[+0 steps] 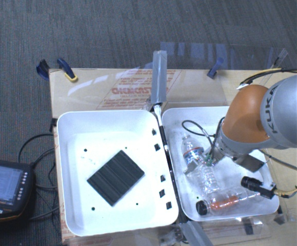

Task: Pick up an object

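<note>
Camera view: tool, openness unclear, at a clear crinkled plastic bottle; ribbed dark square slab apart.

Clear plastic bottle, ribbed matt pad

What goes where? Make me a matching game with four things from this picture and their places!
Things
1. dark ribbed square
2. clear bottle
3. orange tube with black cap
4. blue clamp

Places
A. back edge of the bench, behind the bins
B. middle of the view's left bin
C. by the front wall of the view's right bin
D. middle of the view's right bin

Pairs: 1-B, 2-D, 3-C, 4-A
</note>
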Robot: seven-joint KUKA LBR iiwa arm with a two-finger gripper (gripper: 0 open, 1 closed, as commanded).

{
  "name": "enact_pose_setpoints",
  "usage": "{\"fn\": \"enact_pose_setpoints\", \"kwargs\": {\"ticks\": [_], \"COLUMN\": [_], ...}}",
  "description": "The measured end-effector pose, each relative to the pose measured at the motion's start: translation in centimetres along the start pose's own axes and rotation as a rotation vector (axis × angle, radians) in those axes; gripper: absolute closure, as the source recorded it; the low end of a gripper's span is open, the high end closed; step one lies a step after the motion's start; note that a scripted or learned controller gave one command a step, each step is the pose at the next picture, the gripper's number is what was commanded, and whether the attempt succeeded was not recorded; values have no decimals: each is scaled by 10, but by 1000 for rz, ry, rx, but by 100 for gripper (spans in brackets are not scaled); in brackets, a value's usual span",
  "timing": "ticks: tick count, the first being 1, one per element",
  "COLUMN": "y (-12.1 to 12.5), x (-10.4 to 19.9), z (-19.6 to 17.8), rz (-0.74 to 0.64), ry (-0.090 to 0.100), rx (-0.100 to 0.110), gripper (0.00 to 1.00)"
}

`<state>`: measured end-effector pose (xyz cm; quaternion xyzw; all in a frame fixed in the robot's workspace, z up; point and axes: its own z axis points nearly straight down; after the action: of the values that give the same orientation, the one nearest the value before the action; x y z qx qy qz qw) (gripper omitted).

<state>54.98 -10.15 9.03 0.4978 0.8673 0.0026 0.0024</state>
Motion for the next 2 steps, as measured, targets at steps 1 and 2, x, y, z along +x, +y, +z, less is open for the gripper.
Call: {"fn": "enact_pose_setpoints", "kwargs": {"ticks": [1, 2], "y": [7, 36], "x": [-6, -4], "z": [1, 4], "rz": [-55, 51], "ry": [1, 3], "rx": [3, 8], "gripper": [0, 0]}}
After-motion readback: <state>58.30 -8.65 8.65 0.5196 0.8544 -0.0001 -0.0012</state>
